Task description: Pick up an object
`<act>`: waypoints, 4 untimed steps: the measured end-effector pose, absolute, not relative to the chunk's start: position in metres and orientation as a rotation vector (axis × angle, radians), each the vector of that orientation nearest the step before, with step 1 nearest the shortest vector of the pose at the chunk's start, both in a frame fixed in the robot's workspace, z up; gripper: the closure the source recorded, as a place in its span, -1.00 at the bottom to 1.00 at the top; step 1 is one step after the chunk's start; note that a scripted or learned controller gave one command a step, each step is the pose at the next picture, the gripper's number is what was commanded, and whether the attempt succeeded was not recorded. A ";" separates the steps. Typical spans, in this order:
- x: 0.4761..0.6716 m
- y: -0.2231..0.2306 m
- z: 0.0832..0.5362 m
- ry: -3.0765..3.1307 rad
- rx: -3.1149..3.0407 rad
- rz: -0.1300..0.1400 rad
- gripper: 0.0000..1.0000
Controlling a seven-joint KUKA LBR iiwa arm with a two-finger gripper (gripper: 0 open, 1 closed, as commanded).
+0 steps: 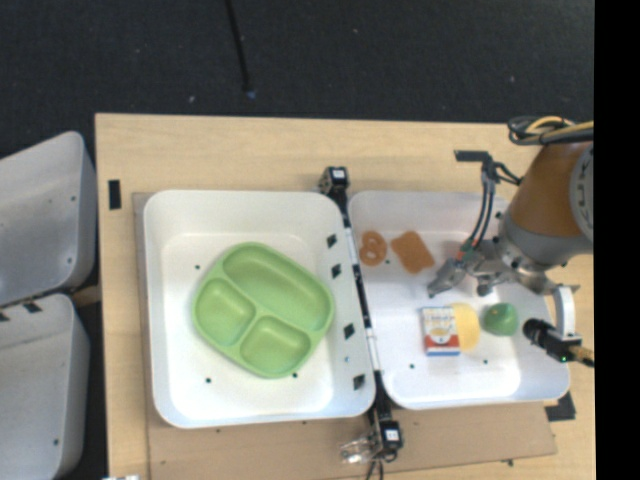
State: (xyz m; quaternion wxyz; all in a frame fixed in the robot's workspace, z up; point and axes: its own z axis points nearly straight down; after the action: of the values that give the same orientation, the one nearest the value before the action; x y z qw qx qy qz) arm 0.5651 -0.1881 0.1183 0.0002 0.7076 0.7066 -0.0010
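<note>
**Arm over right bin, nothing seen in its grip**

The arm (548,203) reached in from the right and hung above the right bin (400,388). Gripper (462,273) sat low over the bin floor, just right of a brown piece (411,252); whether its jaws were parted or closed could not be told. An orange ring (372,248) lay beside the brown piece. Nearer the front: a small carton (439,330) touching a yellow object (465,324), a green ball (499,318) just beside. The left bin (165,388) held a green divided plate (262,309).
</note>
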 end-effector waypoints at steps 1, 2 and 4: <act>0.566 -0.189 0.131 2.213 2.224 0.002 1.00; 0.564 -0.186 0.175 2.219 2.217 0.004 1.00; 0.565 -0.183 0.260 2.223 2.214 0.003 1.00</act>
State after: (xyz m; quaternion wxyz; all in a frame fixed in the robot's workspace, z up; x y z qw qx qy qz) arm 0.5653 -0.1835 0.2602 0.0021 0.7058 0.7085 0.0011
